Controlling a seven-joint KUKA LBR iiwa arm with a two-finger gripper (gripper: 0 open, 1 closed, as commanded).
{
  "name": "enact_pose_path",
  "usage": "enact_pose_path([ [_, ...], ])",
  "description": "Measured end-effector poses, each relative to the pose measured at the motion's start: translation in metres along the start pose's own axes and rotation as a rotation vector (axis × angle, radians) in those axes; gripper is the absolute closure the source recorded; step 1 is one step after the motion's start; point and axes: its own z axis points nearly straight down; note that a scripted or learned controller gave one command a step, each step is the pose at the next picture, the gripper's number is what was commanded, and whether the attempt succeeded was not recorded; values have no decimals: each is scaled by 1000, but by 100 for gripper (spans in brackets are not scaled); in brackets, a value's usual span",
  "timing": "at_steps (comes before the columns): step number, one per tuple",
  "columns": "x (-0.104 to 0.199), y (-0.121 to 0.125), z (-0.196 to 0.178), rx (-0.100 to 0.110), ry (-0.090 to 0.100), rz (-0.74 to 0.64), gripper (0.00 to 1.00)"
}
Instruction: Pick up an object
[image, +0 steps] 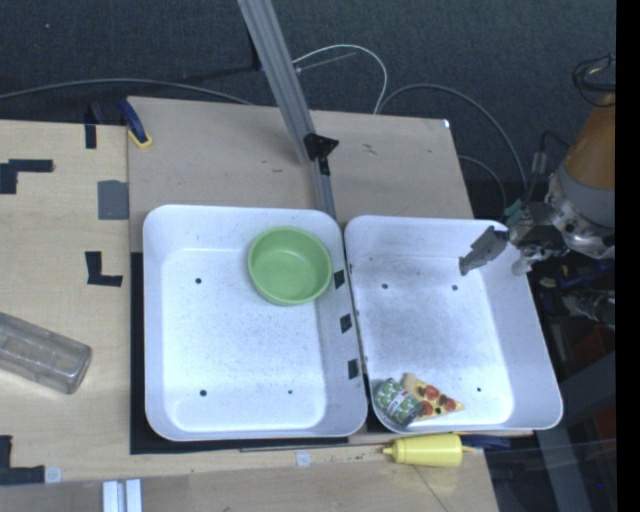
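Whether the jaws of the gripper are spread or closed cannot be told from this slanted view; one dark finger shows, pointing down and to the left over the upper right part of the right bin, and nothing shows between the fingers. Behind it, at the right edge of the frame, the arm reaches in, its orange band above a grey wrist, with cables about it. In the left bin a green bowl sits upright in the upper right corner, close to the wall that divides the two bins. In the lower left corner of the right bin lies a small crumpled packet with green, red and yellow print, well apart from the gripper. Just below that bin, on the bench edge, lies a yellow bottle on its side, its cap pointing left. At the left edge of the frame a clear plastic container lies on the pale wooden table. A grey metal pole runs from the top of the frame down toward the gap between the bins.
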Motion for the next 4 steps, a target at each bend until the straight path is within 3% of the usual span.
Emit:
enact_pose_path([
  [1,0,0,0,0,0,0,0],
  [3,-9,-15,102,5,0,2,0],
  [4,1,-19,161,7,1,1,0],
])
